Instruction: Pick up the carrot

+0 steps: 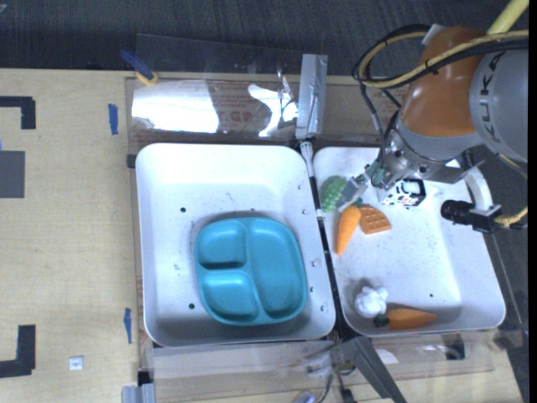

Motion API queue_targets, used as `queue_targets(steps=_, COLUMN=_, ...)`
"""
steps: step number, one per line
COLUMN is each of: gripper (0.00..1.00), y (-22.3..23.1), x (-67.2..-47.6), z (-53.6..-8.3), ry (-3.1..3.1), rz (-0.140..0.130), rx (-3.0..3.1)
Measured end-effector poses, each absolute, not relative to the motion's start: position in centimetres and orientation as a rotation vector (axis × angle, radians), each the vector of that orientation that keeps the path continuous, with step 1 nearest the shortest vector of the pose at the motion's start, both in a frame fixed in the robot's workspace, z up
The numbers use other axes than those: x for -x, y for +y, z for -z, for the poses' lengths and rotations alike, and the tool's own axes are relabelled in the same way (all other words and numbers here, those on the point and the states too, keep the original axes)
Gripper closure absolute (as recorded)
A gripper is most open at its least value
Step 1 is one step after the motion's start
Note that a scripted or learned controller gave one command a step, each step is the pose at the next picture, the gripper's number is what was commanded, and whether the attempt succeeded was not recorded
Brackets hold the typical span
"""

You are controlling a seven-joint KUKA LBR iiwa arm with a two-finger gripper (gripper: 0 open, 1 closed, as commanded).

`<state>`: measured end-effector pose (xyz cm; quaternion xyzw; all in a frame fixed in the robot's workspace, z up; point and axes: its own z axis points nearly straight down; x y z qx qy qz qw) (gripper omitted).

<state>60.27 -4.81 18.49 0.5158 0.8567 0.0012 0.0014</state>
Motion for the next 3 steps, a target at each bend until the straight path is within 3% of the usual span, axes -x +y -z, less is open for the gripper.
queue_targets(steps=1, gripper=0.00, y=-10.2, x=-61.7, z=-8.9, ry=2.743, rz=-0.005, rx=-1.513)
queue_targets(steps=2, gripper=1.00, y=-10.1, x=-61.8, z=-10.0, ry=2.738, rz=-0.010, rx=-1.511)
queue_targets(steps=3, gripper=1.00, y=-1.4, x=-64.0, z=-18.8, ry=2.597, rz=-0.010, rx=-1.756)
